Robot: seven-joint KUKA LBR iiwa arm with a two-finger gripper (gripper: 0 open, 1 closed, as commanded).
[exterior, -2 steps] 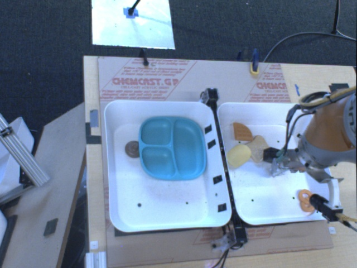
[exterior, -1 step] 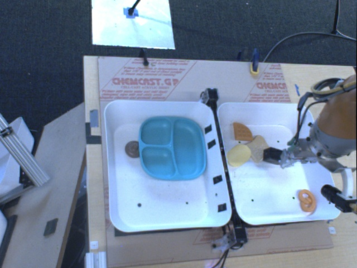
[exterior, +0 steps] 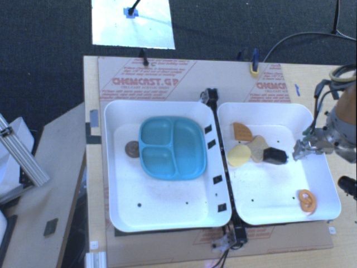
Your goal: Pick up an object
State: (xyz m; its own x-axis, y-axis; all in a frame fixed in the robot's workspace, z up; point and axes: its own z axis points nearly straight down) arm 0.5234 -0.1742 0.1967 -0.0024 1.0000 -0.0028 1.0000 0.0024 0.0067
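A robotic arm's gripper (exterior: 302, 149) hung at the right edge of the right-hand bin (exterior: 319, 175), in the right middle of the frame, low over the bin's right wall; whether it was spread or closed could not be told from the overhead camera, and nothing showed between its tips. Just to its left, near but apart from it, a small black block (exterior: 275, 156) lay in the middle of the bin, touching a tan, bone-shaped piece (exterior: 257, 146). A pale yellow, round, lemon-like object (exterior: 239, 155) rested against that tan piece on its left, close to the divide between the bins. An orange-brown, wedge-shaped piece (exterior: 242, 131) sat just above the group, toward the bin's upper left. An orange pretzel-shaped toy (exterior: 306, 200) lay well apart from the rest, in the bin's lower right corner.

In the left-hand bin (exterior: 120, 205), a light-blue divided plate (exterior: 172, 148) with three compartments lay flat at centre, and a small, round, brown-grey disc (exterior: 132, 148) sat just beside its left rim. Both bins stood on a sheet printed with red lettering (exterior: 145, 82), and a pale square panel (exterior: 133, 15) lay on the dark floor at the top of the frame.
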